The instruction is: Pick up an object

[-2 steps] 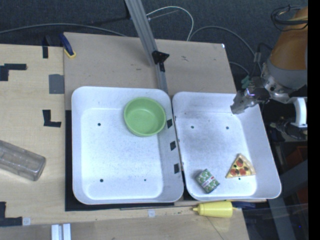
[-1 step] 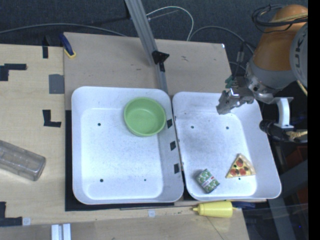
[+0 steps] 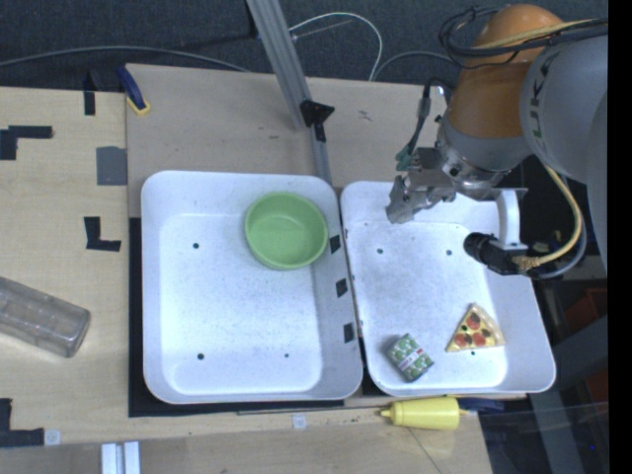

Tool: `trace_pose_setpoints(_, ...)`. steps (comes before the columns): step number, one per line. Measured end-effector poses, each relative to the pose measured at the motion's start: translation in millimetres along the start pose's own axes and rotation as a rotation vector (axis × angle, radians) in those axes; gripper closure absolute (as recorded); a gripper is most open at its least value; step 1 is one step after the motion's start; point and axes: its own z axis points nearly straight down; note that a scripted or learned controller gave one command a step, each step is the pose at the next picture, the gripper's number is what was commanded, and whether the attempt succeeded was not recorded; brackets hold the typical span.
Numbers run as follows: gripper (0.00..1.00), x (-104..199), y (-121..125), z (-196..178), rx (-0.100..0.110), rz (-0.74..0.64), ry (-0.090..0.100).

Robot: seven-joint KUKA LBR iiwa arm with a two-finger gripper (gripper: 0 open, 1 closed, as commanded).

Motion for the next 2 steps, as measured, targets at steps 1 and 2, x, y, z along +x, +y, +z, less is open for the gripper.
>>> trace_pose_setpoints(1,1.00,60.6,7.3,8.2,-0.001,0.000,-0.001)
trace_pose_setpoints(2,1.00,115.6,6.6,3.6,-0.001,-0.001,0.000)
